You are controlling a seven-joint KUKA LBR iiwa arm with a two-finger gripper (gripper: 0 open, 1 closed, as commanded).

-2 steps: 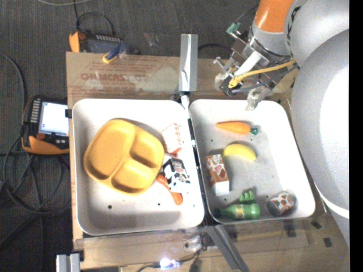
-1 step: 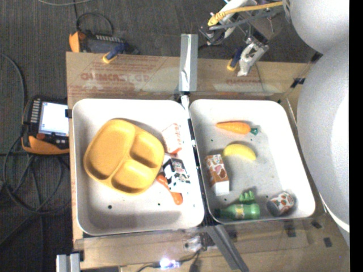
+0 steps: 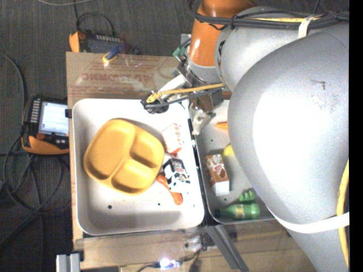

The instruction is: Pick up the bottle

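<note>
The bottle [image 3: 241,211] is green with a yellow label and lies on its side at the near end of the right bin [image 3: 211,204], partly under the arm's grey body. My gripper [image 3: 199,117] hangs below the orange wrist band at the far end of the bins, over the wall between them. It is well away from the bottle, with nothing seen in it.
A brown carton [image 3: 217,172], a yellow item [image 3: 228,150] and a small green object [image 3: 247,196] share the right bin. The left bin [image 3: 102,220] holds a yellow divided plate [image 3: 126,154], a red-and-white packet [image 3: 172,138], a black-and-white item [image 3: 178,172] and an orange piece [image 3: 173,194]. The arm hides most of the right bin.
</note>
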